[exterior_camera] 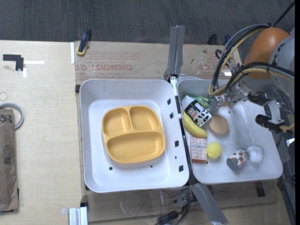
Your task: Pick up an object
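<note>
We see the claw [220, 100] low in the far left part of the right bin [267, 170], at the end of an arm [269, 50] that comes in from the right edge and bends down over the bin's far rim, its orange band high above and black and yellow cables looping around the wrist. The wrist tilts toward the bin's left wall, with the tip pointing at the cluster of things there. The tip is a tangle of dark metal and cable, and we cannot tell how far it is spread or whether anything sits in it.

Taking the claw as our landmark, the nearest things are a green packet [199, 100] just to its left and a black-and-white patterned box [198, 113] just below and left of it. A brown rounded object [219, 124] lies just below the claw. A banana [191, 125] lies further down and to the left, along the bin's left wall, partly under the patterned box. Below that, a small red and white carton [198, 150] lies beside a yellow ball [213, 150]. Well below and to the right of the claw are a small can [237, 159] lying on its side and a clear, pale object [255, 153] just beside it.

Well to the left of the claw, the left bin [93, 125] holds a yellow divided plate [133, 134]. Both bins rest on the bench [42, 125].
</note>
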Controlling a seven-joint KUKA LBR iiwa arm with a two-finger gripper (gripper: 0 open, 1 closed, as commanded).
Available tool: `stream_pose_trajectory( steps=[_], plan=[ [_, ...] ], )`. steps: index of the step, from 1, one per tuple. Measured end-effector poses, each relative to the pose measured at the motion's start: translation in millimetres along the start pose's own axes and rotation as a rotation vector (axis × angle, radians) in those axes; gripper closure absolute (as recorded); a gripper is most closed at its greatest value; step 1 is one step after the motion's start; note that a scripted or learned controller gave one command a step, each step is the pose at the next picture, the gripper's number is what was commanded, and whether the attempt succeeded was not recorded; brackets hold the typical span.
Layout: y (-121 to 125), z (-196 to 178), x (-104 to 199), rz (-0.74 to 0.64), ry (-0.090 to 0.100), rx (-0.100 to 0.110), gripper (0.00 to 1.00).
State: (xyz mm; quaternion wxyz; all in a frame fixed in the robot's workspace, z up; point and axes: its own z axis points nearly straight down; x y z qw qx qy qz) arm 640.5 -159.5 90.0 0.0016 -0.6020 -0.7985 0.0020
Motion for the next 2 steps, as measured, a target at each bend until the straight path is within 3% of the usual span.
stream_pose_trajectory(
  steps=[1,2],
  plan=[
    [0.7,-9.8,-0.8,-0.001,-0.002,-0.001,1.0],
    [-10.1,-169.7,30.2,0.22,-0.002,-0.004,1.0]
  ],
)
